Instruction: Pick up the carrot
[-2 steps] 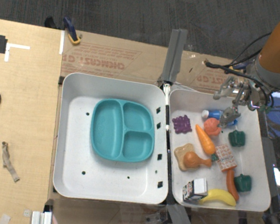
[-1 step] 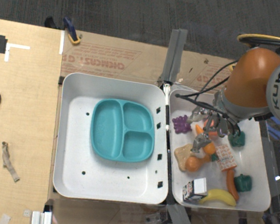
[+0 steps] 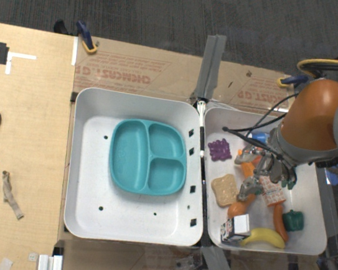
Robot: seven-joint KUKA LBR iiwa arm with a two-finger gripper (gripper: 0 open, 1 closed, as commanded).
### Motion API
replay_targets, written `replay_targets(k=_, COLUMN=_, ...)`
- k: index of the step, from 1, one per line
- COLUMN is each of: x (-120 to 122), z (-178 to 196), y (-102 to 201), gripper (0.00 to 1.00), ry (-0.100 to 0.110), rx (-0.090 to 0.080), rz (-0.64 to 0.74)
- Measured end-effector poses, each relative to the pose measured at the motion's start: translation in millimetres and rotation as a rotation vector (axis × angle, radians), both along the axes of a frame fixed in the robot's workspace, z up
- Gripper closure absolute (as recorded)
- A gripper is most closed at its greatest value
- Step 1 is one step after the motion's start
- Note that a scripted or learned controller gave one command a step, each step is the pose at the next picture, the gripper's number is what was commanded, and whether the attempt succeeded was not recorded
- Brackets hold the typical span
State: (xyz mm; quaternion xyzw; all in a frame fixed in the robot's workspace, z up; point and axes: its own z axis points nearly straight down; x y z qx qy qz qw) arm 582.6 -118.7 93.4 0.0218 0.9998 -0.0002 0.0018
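Bottommost in the right bin (image 3: 322,204) lie a banana (image 3: 265,239) and a small box (image 3: 238,226). Beside them the carrot (image 3: 279,222) rests on the bin floor, next to a green pepper (image 3: 294,221). Over the bin's middle hangs the pincer (image 3: 262,180); whether it is clenched I cannot tell. A teal plate (image 3: 149,157) sits in the left bin (image 3: 88,169).

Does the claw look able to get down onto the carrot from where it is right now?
Probably yes. The carrot lies uncovered in the right bin, just beside the claw, though the green pepper and banana crowd it.
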Motion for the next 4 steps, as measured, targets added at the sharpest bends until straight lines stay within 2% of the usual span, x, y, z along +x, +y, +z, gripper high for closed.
replay_targets(k=1, x=-8, z=0, y=25, gripper=0.00, ry=0.001, rx=0.001, rz=-0.054)
replay_targets(k=2, x=-6, z=11, y=25, gripper=1.00, ry=-0.005, rx=0.000, rz=-0.052)
replay_targets(k=3, x=-35, z=158, y=43, gripper=1.00, ry=-0.001, rx=0.000, rz=-0.207)
replay_targets(k=4, x=-35, z=158, y=43, gripper=0.00, ry=0.000, rx=0.000, rz=-0.207)
